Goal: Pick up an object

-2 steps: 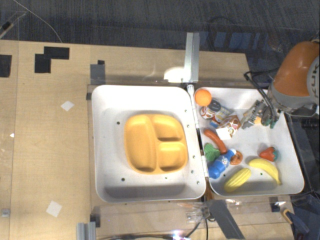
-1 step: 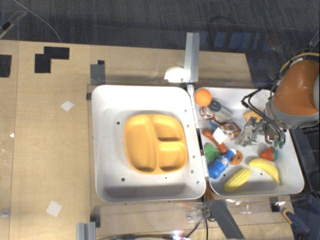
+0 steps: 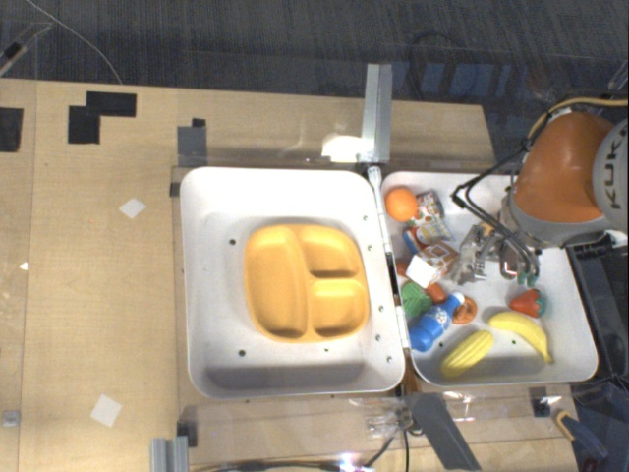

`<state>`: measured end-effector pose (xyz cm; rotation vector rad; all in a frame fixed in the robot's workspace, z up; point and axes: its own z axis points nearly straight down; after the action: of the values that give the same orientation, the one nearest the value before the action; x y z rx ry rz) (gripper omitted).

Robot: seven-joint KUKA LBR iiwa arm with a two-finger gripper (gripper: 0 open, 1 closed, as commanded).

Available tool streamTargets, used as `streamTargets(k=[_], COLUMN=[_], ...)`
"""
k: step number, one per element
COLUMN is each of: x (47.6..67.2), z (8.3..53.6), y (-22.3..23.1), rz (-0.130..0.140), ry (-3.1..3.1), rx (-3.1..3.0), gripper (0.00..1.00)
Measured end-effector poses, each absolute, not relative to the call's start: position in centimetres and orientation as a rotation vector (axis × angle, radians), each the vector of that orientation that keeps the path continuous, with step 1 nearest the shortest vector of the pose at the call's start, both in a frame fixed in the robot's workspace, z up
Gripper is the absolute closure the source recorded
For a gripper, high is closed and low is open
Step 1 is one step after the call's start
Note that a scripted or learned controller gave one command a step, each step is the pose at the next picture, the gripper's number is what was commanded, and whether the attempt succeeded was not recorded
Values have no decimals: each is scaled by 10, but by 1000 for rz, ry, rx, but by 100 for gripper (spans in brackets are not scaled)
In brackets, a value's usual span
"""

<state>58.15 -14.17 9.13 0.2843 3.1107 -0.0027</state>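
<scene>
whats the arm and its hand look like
The arm enters from the right: a rounded orange band on a grey body with part of the dark KUKA lettering along its edge. Black cables loop off its left side. The hand is bare grey metal, a cluster of thin brackets and links, above the right bin.

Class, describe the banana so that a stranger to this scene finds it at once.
Look at the right bin, the one crowded with small toys. Go to its near right corner, where the banana lies. Beside it lies a corn cob, also yellow, but bumpy; the banana is smooth and curved.
</scene>
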Motion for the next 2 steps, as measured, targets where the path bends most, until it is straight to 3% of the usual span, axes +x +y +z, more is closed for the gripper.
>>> streamTargets(k=[1,2], x=[499,536], z=[91,91], y=[-162,-202], rz=[4,6], ry=[2921,2752], rx=[1099,1476], gripper=[100,100])
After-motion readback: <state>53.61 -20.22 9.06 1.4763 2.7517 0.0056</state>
